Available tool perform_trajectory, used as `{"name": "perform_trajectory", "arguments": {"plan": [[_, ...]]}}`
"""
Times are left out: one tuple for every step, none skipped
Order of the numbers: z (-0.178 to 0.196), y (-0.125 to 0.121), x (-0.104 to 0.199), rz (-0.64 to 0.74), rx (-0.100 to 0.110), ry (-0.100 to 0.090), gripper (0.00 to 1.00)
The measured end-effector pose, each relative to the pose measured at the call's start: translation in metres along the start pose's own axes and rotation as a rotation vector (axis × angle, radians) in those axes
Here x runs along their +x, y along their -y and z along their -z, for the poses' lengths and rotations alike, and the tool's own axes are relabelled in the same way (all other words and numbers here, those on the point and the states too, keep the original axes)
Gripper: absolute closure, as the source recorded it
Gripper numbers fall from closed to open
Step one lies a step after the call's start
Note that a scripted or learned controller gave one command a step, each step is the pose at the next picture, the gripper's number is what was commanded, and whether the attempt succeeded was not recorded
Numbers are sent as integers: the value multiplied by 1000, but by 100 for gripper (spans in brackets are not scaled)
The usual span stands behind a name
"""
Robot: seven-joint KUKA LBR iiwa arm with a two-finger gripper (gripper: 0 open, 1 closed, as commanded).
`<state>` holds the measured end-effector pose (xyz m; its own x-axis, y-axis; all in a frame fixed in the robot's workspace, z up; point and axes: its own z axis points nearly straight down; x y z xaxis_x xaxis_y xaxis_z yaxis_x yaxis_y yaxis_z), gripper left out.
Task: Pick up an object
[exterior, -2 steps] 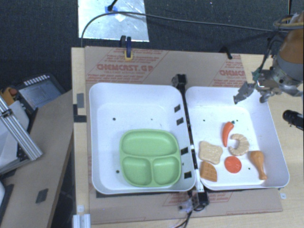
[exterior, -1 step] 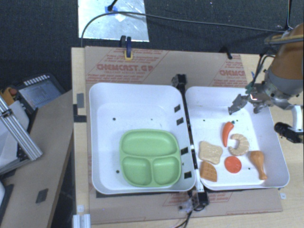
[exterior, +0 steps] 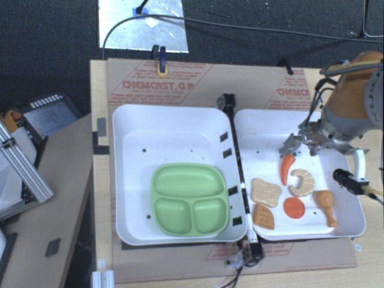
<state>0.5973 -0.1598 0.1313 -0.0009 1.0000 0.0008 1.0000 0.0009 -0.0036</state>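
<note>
red "CHEMCAST GP" print, upside down, on the brown board (exterior: 180, 80) behind the bins, repeated partly at right

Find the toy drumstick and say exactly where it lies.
The drumstick lies in the right-hand bin, near its front right corner, just right of the red disc and below-right of the croissant.

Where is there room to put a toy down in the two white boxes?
Left bin: bare floor behind and left of the green tray. Right bin: bare back-left part, behind the bread slice. Crowded at its front, around the carrot, croissant and drumstick.
</note>
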Motion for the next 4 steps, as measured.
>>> {"name": "perform_trajectory", "arguments": {"plan": [[-49,0,1,0,-1,0,0],[-36,-1,0,1,-6,2,100],[14,-9,7,4,-11,2,100],[74,-14,15,4,-12,2,100]]}}
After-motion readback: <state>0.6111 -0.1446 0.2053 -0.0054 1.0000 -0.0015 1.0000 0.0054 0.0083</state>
